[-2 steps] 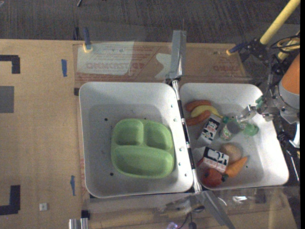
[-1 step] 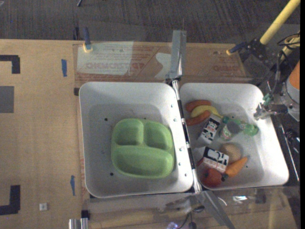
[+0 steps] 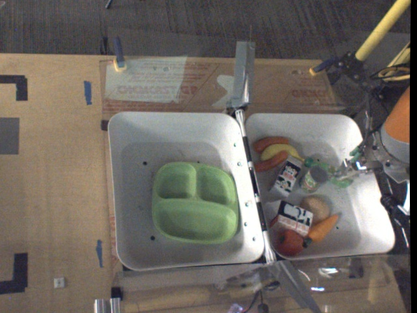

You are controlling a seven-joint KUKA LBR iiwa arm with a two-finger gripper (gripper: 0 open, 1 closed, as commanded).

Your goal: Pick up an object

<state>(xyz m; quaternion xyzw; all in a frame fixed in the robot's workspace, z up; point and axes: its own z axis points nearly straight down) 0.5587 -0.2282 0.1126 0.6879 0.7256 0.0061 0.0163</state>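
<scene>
The right bin holds several toy foods. A red sausage and a yellow banana lie at its far left, with a second red sausage just below. A small black-and-white carton stands beside a green bottle. Nearer the front are a brown potato, an orange carrot, a second carton and a red tomato. My gripper reaches in from the right, low over the bin's right side, just right of the bottle and over a small green piece.
The left bin holds a green divided plate. A metal divider separates the two bins. The arm's orange band and wrist hang over the right bin's right wall. A yellow pole stands at the far right.
</scene>
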